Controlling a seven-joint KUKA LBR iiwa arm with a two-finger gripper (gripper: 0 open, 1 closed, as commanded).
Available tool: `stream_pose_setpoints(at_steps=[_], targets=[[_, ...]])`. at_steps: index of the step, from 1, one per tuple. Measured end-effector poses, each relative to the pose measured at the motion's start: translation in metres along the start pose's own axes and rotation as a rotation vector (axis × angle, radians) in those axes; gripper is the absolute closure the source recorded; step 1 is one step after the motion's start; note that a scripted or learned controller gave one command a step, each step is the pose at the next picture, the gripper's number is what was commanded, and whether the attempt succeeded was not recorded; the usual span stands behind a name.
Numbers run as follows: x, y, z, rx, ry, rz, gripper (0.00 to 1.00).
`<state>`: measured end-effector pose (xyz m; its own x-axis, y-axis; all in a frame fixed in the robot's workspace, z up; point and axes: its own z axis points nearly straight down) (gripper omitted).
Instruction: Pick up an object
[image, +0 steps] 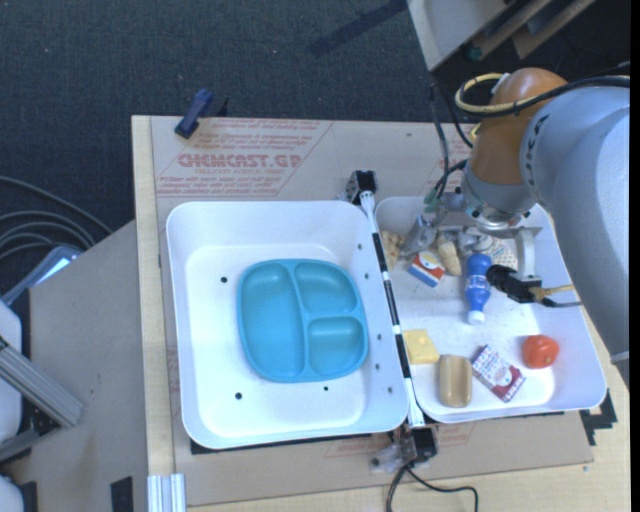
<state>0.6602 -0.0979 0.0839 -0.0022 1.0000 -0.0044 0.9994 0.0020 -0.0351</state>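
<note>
Hung low over the right bin's (585, 385) crowded back corner, fingers (417, 240) spread, released, grasping nothing; probably meant to straddle the bottle (478, 287).

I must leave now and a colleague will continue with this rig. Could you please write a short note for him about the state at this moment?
Gripper: low over the far end of the right bin, above the items there; nothing seen held.
Right bin holds: blue bottle, red tomato-like toy, yellow block, tan bread-like piece, red-and-white packet, small red-white-blue item.
Left bin: blue divided plate.
Done: no pick visible.
Left: grasp and lift one object.
</note>
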Motion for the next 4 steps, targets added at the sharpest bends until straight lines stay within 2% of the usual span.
stream_pose_setpoints(at_steps=[3, 4], targets=[[-0.002, 0.000, 0.000, 0.000, 0.004, -0.001, 0.00], [-0.010, 0.002, 0.001, -0.009, 0.007, 0.000, 0.00]])
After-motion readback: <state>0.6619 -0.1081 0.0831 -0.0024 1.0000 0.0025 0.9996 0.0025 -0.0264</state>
